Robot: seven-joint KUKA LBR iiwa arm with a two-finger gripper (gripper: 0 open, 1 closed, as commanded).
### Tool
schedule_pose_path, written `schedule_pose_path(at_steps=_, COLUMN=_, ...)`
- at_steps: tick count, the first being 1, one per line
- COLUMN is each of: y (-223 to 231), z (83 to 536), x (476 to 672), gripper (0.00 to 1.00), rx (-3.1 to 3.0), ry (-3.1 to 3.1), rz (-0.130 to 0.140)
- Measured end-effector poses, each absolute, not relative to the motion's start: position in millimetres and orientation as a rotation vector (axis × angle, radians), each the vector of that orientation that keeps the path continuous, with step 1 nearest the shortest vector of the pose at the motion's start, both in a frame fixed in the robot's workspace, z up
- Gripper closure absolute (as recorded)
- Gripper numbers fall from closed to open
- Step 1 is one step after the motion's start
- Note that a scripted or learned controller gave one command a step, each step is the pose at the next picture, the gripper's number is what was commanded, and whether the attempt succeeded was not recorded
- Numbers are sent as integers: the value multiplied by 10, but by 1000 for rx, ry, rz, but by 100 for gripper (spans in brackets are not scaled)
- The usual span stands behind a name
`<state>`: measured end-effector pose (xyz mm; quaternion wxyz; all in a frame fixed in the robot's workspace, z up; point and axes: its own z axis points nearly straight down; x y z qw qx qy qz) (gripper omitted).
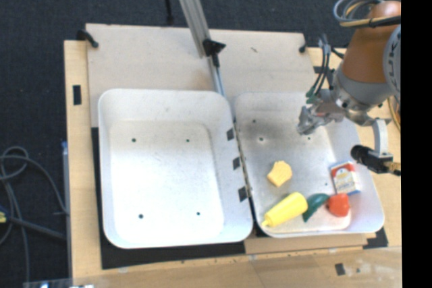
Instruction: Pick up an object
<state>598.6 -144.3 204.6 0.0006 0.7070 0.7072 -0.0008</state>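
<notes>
gripper [309,122]: over right bin [270,111], grip state unclear | yellow block [279,173]: below-left of it, apart | small carton [343,179]: below-right

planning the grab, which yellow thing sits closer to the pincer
The yellow cheese wedge, mid-bin, lies closer to the pincer than the longer yellow corn cob by the front rim.

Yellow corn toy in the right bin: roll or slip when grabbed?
The yellow corn toy looks rounded and elongated, so it would probably roll if nudged sideways. Its surface seems smooth plastic, possibly slippery. It lies against the right bin front wall, which may limit rolling.
</notes>
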Motion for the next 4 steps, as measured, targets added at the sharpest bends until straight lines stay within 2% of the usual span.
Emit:
schedule_pose_path(at_steps=1, y=-872, z=2176, x=5830, gripper=100, rx=2215, ry=2229, rz=4)
schedule_pose_path(at_steps=4, y=786, z=2126, x=5420, gripper=100, rx=2214, ry=2233, rz=2)
